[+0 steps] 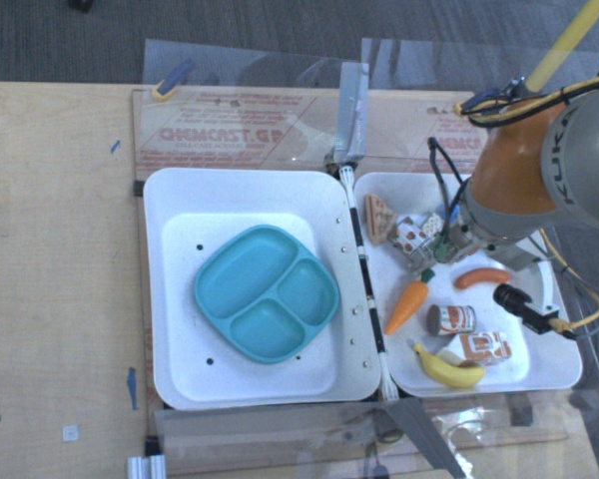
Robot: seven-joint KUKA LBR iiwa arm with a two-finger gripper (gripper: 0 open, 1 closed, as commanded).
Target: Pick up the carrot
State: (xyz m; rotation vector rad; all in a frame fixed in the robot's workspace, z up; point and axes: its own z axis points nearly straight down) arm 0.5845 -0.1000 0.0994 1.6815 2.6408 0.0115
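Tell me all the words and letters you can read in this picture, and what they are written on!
"CHEMCAST GP": faint red print on the clear sheet behind the left bin.
"KU": dark letters on the grey arm, cut off at the picture's edge.
Red print on the sheet behind the right bin: too blurred to read.
Labels on the small can and the carton: too small to read.

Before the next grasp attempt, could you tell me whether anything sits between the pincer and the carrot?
Nothing visible does. The pincer hangs just above the carrot's green top in the right bin.
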